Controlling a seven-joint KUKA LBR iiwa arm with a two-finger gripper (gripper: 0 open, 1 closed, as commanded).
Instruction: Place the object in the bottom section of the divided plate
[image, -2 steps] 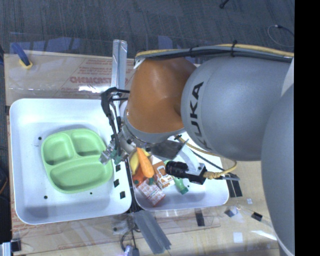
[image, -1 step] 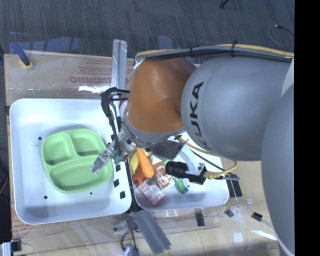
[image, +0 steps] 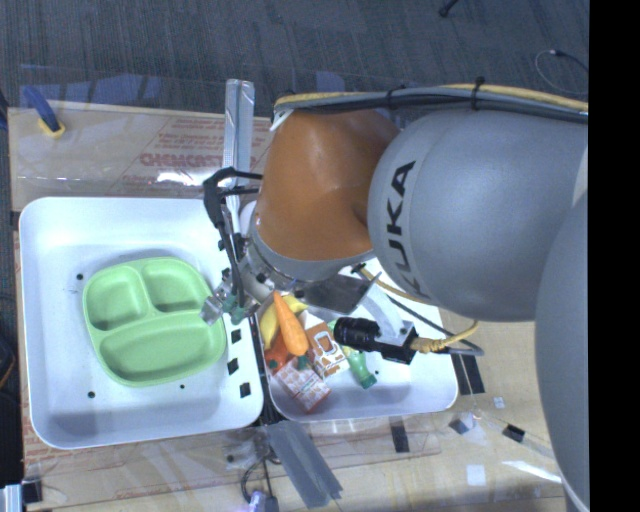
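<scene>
A dark grey carpeted floor (image: 120, 40) stretches across the far side. The table (image: 110, 150) has a pale brown top under clear glossy sheeting, with black tape marks (image: 470, 375) at its near right.

We've just got one fixed camera, mounted above the desk (image: 120, 160) and looking down at a slant. Both white bins (image: 50, 300) fit in frame; the arm (image: 470, 200) comes in from the right, close enough to fill the upper right.
</scene>
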